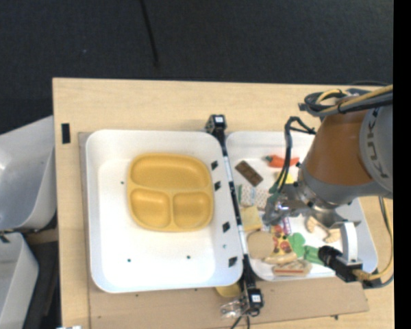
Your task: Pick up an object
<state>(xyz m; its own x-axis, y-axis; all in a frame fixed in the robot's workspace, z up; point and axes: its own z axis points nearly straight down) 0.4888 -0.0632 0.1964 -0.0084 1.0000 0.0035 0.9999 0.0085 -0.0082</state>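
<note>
Arm (342,153) reached in from the right, wrist bent down over the right bin (257,141), gripper (277,214) low among cluttered small objects (288,245) lying every which way, a brown block (248,173) angled diagonally beyond it; pincer opening could not be told.

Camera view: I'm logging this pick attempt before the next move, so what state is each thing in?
Left bin: holds the tray.
Tray: yellow, three compartments, lying flat, upright.
Right bin: crowded with small items, arm over it.
Brown block: lying flat, apart from the arm.
Orange piece: lying near the far wall.
Green piece: lying among the clutter.
Pincer: low over the clutter; grasp not discernible.
</note>
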